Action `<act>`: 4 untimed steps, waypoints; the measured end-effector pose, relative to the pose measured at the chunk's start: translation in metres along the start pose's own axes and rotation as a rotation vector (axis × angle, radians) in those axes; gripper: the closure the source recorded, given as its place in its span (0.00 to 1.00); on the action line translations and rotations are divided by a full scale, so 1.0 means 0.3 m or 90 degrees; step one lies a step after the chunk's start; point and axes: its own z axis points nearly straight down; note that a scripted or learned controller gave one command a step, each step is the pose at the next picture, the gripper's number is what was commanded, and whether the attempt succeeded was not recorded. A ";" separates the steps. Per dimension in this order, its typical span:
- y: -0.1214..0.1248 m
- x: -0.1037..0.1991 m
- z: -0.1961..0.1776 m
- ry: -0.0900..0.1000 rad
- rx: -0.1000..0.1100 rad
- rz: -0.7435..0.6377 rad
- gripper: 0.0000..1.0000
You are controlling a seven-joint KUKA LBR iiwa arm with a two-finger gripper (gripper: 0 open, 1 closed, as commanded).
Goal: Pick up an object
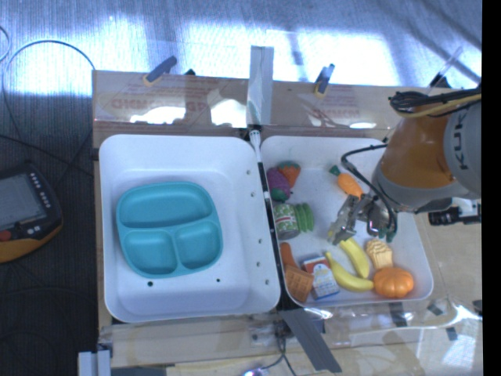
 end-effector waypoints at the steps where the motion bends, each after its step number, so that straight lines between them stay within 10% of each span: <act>1: -0.001 0.000 0.000 0.000 0.001 0.000 0.00; 2: 0.058 0.215 0.065 -0.012 -0.002 0.096 0.00; 3: 0.063 0.210 0.031 -0.014 -0.002 0.095 1.00; 4: 0.063 0.211 0.032 -0.014 -0.002 0.095 0.00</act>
